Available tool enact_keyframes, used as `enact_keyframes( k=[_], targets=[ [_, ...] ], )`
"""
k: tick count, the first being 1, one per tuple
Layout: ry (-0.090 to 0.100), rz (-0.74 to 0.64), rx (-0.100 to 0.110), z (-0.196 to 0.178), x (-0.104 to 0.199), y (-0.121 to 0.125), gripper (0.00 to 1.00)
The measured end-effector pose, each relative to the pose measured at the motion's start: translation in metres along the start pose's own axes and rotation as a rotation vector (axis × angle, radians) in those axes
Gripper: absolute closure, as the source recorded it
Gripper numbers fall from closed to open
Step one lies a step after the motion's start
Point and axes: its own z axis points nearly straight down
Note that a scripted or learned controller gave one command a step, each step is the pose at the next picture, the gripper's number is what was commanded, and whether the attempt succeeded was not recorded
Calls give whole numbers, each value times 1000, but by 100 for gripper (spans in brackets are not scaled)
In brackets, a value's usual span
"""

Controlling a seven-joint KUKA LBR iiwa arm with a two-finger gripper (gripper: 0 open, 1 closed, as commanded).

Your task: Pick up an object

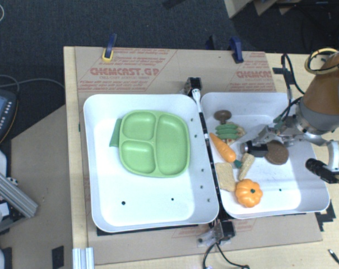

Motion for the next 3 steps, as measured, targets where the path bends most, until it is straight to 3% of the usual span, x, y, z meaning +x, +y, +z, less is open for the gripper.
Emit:
enact_keyframes(
  k=[1, 2, 3],
  targets=[
    [-4, -1, -16, -16, 0, 5, 100],
    [-10, 1, 2, -61, 1, 11, 100],
    [-9, 1, 2, -104, 5, 14, 100]
  ],
)
